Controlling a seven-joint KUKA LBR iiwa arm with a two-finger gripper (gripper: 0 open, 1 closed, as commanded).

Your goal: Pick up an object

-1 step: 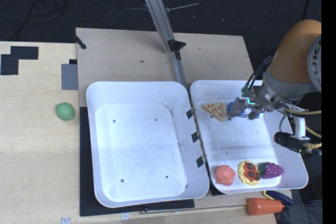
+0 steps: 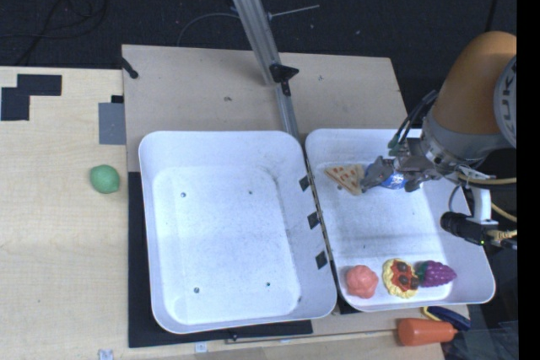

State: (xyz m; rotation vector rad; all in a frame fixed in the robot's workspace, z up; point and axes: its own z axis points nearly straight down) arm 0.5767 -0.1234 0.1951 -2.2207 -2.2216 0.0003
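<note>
hovering low in the right bin: tool, finger state cannot be told. waffle piece lies just left of the tool. pink ball, fruit cluster sit along that bin's near wall.

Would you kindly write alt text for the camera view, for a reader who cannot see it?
The gripper reaches from the right into the right-hand bin, low beside a tan wedge near its back. A pink lump, a yellow piece and purple grapes line its front edge; a green ball lies on the bench, left of the left-hand bin.
</note>
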